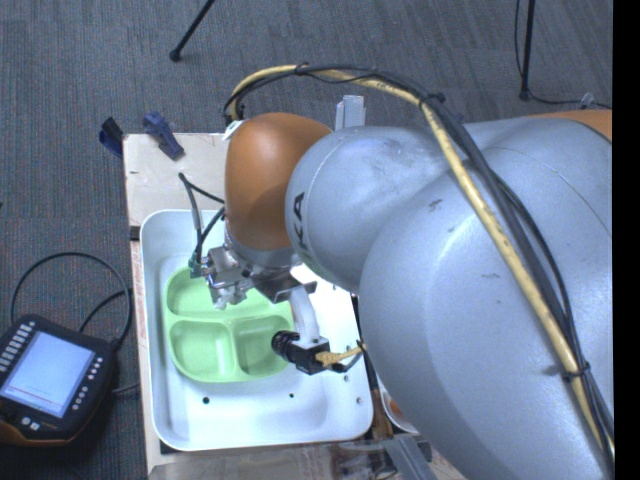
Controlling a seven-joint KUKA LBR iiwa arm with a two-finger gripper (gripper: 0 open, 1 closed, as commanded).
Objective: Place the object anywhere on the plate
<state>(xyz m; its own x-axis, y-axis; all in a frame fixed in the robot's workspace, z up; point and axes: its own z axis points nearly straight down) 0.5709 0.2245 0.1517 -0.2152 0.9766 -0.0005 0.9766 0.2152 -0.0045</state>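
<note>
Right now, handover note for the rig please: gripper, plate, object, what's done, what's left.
Gripper: low over the upper section of the green plate; the wrist hides the fingers, so open or shut can't be told.
Plate: green, divided, sitting in the left white bin.
Object: can't be made out in the gripper or on the bare parts of the plate; much of the bench sits under the arm.
Done: nothing confirmed placed.
Left: confirm a grasp, put the object on the plate, back away.

I'm seeing a blue clamp point(160, 133) sitting at the bench's far left corner, and a handheld screen point(50, 378) lying on the carpet point(70, 58).
</note>
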